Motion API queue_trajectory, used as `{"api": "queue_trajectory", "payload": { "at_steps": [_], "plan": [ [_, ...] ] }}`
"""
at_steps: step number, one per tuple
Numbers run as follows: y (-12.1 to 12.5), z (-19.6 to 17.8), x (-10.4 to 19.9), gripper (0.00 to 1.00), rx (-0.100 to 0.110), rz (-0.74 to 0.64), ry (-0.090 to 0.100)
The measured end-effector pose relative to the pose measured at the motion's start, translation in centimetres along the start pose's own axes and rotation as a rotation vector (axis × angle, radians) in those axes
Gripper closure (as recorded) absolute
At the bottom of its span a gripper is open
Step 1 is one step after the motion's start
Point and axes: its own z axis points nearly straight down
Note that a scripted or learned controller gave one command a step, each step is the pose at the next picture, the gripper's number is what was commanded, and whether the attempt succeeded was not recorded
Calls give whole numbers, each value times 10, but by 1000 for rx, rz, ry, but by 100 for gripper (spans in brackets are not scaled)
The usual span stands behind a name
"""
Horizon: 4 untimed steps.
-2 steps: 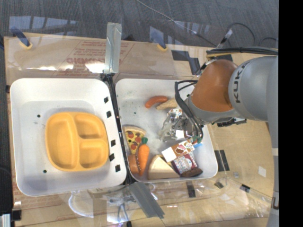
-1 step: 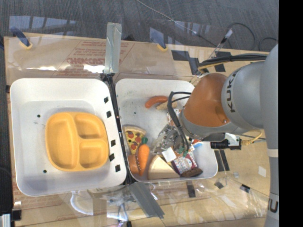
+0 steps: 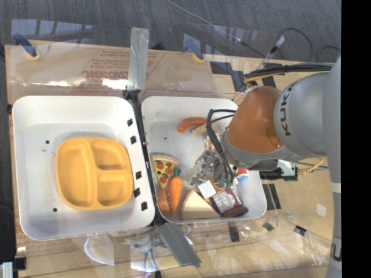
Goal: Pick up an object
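My gripper (image 3: pixel 208 168) is down inside the right bin (image 3: pixel 168 112), above a cluster of toy food near the bin's front. Just left of it lie a pizza slice (image 3: pixel 164 168) and an orange carrot (image 3: pixel 174 194). A pale wedge of cheese (image 3: pixel 197 206) and a dark red packet (image 3: pixel 226 200) lie just below it. A sausage (image 3: pixel 190 124) rests farther back in the bin. The arm's orange band (image 3: pixel 258 120) hides the bin's right part. I see nothing clearly held between the fingers.
The left bin (image 3: pixel 29 132) holds a yellow divided tray (image 3: pixel 93 171). A black ridge (image 3: pixel 138 149) separates the two bins. Cables (image 3: pixel 284 68) run behind the arm at the right.
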Motion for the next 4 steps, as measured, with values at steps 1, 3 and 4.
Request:
{"api": "queue_trajectory", "payload": {
  "at_steps": [1, 3, 4],
  "plan": [
    [49, -41, 19, 100, -1, -185, -5],
    [-29, -43, -80, 100, 2, -706, -4],
    [9, -128, -55, 100, 1, -505, -10]
  ]
}}
